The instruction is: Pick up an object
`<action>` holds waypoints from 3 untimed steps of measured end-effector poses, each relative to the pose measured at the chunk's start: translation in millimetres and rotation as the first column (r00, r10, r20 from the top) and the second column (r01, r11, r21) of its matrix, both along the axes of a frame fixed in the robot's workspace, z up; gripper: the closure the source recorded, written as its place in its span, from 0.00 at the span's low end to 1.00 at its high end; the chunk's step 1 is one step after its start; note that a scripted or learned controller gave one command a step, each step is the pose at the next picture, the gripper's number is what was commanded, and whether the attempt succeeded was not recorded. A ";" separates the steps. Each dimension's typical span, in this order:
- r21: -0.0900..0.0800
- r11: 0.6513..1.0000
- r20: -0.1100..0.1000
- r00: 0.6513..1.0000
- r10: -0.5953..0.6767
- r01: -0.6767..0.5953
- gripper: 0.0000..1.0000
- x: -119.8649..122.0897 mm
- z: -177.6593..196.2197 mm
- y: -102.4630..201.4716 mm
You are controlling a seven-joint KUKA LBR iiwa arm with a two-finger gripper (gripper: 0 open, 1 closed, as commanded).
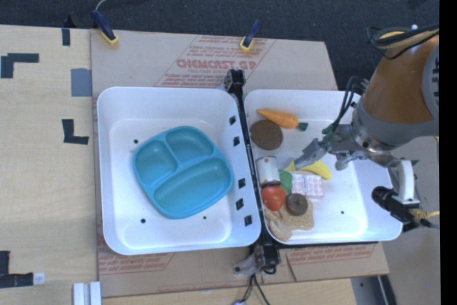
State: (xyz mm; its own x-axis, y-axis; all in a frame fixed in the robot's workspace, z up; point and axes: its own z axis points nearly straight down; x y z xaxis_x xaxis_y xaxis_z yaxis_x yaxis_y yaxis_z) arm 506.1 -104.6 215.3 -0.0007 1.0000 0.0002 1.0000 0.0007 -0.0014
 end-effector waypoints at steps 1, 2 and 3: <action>-0.010 1.000 0.013 1.000 -0.006 0.007 0.00 24.2 -102.5 -4.5; -0.023 1.000 0.012 1.000 -0.011 0.011 0.00 94.9 -127.6 -3.1; -0.012 1.000 0.008 1.000 -0.009 0.009 1.00 95.2 -117.9 1.6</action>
